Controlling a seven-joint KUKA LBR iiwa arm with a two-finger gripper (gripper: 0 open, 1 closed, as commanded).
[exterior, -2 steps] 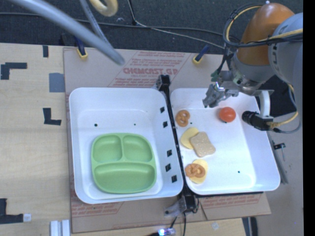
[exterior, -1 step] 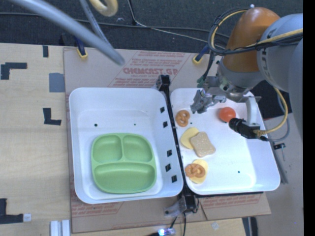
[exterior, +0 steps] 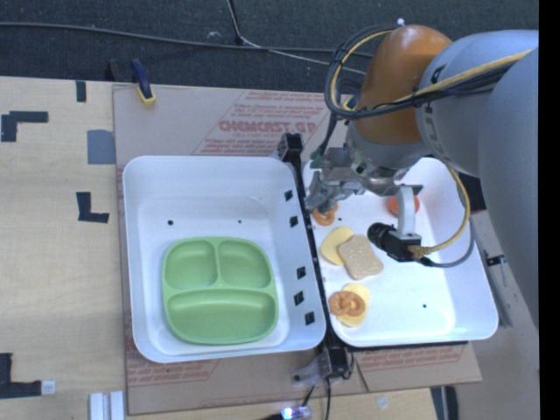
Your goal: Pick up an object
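Observation:
My gripper (exterior: 325, 206) hangs over the upper left part of the right bin (exterior: 455, 318), close to the wall between the two bins. Its fingertips reach down onto a small orange piece (exterior: 325, 219) lying on the bin floor. Just below lie a pale yellow slice (exterior: 332, 247) and a tan bread slice (exterior: 360, 257) that overlaps it. Further toward the front sits an orange pretzel-like piece (exterior: 347, 304) on a yellow slice (exterior: 357, 316). A red-orange piece (exterior: 405, 205) lies to the right, partly behind a grey bracket.
The left bin (exterior: 144, 191) holds a green divided plate (exterior: 219, 289). The arm's grey body and orange band (exterior: 398, 77) cover the right bin's back part. A black cable (exterior: 437, 256) loops over the right bin's middle.

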